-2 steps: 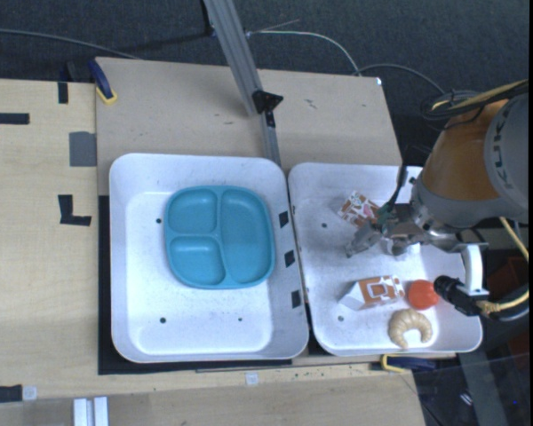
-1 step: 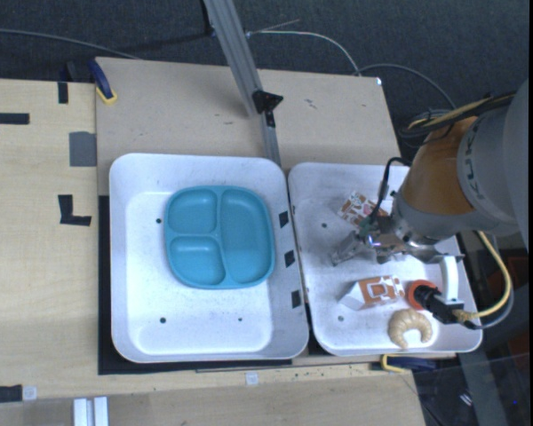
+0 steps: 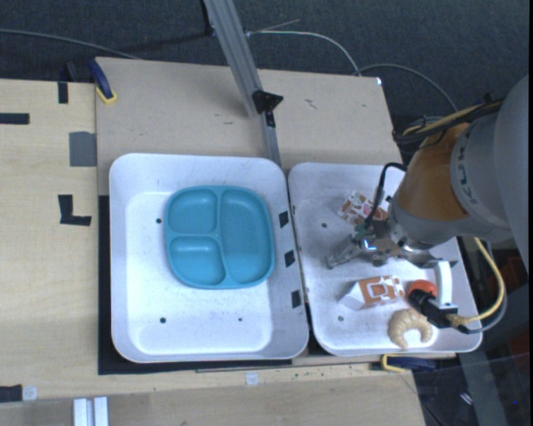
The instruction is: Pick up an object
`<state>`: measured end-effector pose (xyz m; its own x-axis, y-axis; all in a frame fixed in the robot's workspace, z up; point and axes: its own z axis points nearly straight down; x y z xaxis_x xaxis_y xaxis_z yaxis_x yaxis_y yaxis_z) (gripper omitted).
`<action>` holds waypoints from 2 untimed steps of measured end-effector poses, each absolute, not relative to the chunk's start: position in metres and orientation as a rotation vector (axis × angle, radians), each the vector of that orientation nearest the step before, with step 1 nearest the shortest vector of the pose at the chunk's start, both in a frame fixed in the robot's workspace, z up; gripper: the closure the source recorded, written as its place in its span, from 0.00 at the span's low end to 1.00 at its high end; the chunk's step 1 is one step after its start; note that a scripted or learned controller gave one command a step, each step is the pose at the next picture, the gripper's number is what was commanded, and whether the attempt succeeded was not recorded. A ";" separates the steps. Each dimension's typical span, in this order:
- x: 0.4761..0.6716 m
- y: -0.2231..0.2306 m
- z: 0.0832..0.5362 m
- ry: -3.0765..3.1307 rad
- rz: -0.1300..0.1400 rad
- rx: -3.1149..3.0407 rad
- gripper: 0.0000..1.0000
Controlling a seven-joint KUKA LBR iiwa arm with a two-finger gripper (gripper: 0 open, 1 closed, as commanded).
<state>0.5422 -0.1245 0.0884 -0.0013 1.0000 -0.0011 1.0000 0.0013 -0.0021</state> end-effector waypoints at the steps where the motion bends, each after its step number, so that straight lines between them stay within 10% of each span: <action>1: 0.542 -0.124 0.099 -2.222 0.002 -2.218 1.00; 2: 0.547 -0.114 0.149 -2.226 -0.003 -2.220 1.00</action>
